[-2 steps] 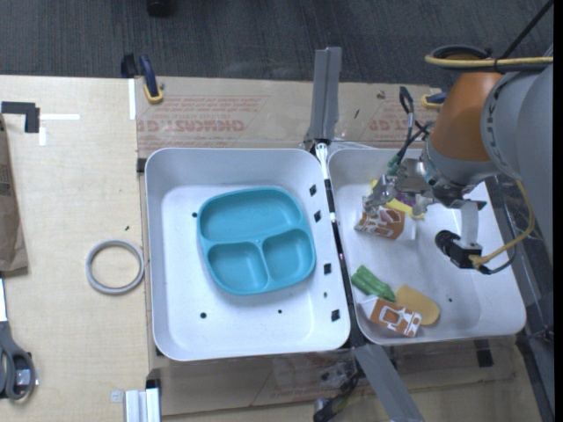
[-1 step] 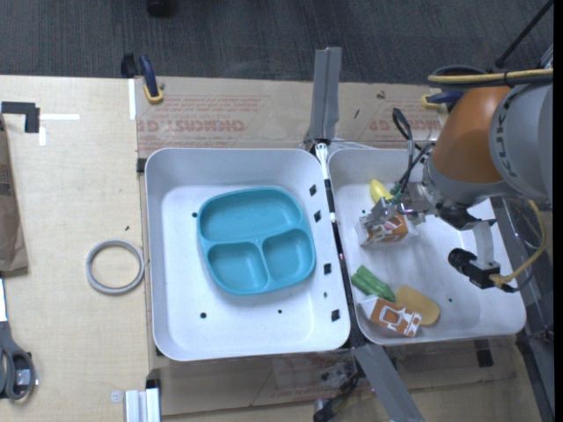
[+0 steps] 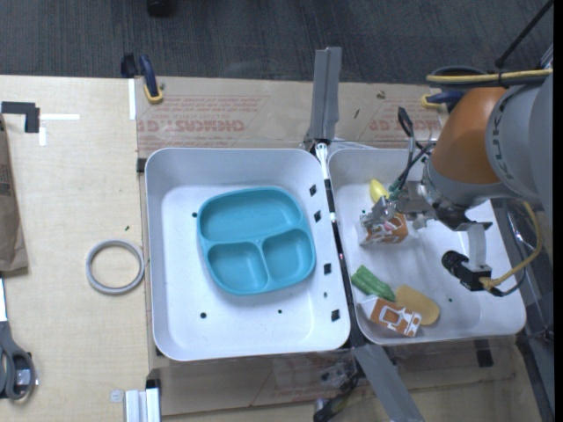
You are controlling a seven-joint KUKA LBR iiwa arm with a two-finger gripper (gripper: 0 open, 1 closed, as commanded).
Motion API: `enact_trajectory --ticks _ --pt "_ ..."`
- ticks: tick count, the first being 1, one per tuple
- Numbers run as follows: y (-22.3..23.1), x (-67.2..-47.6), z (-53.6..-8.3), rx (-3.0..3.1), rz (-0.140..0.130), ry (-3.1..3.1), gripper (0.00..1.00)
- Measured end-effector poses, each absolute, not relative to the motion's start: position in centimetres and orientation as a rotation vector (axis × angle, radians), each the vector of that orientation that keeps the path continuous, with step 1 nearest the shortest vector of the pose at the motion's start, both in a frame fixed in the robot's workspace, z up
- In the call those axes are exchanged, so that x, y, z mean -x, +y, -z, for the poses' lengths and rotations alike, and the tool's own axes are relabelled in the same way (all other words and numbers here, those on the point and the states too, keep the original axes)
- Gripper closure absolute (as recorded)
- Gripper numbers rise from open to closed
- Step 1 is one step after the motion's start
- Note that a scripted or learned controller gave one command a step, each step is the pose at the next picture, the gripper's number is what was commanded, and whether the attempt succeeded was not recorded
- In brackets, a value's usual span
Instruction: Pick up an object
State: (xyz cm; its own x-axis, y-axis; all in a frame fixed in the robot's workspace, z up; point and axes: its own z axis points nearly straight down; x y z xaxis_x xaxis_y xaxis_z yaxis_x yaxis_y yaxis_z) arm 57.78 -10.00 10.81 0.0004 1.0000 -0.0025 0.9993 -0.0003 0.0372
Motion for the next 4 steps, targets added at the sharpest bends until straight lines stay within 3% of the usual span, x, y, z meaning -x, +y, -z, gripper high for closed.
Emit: enact_trajectory --ticks 1,2,3,4 --pt "-10.9 -60.9 -10.7 -2.056 -0.023 2.348 0.00" --pt "-10.9 -60.9 -10.7 -2.056 -0.023 2.348 0.00" --pt "-18.2 -63.4 -17.7 -1.662 0.001 2.661 0.00" --pt "-14.6 -62.6 -11.3 -1.888 -0.012 2.491 0.00"
